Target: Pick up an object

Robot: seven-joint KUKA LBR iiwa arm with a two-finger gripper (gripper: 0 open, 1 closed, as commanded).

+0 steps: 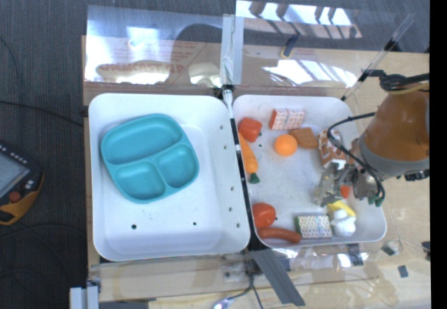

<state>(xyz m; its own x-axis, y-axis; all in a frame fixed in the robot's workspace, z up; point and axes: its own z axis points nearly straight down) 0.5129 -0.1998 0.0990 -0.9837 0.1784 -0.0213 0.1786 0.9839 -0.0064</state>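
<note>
- Objects lie scattered in the right bin (311,161), leaving the arm reach from its side.
- Gripper (334,185) sits low near the bin's right wall; fingers' opening and any hold: cannot tell.
- Teal tray (148,156) occupies the left bin (160,231).

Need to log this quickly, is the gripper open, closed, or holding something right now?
Gripper: low in the right bin among the toys; open or closed cannot be told, and nothing is visibly held.

An orange ball (285,145) lies in the right bin's upper middle, just left of a brown cracker (304,137). A red sausage (280,234) lies flat along the bin's near wall.
</note>
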